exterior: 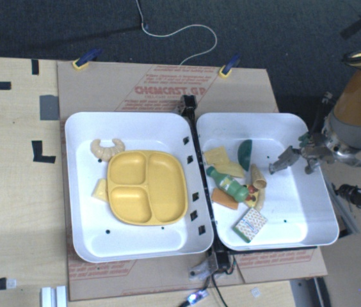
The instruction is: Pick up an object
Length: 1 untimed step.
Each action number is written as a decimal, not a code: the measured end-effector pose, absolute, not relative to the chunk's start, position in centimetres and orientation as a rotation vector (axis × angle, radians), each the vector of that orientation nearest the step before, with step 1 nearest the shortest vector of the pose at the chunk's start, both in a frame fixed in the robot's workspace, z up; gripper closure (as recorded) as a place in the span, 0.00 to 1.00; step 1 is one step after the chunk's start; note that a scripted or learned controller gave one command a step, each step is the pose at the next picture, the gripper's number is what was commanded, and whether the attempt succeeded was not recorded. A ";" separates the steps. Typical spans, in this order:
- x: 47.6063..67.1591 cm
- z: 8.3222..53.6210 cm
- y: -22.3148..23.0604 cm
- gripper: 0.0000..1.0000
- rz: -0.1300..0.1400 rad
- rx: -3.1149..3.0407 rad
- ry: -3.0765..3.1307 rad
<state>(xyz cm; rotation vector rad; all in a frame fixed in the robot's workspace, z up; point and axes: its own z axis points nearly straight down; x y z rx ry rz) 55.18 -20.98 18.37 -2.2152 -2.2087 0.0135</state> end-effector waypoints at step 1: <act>55.5 19.2 -20.9 0.00 0.002 -2.219 -2.222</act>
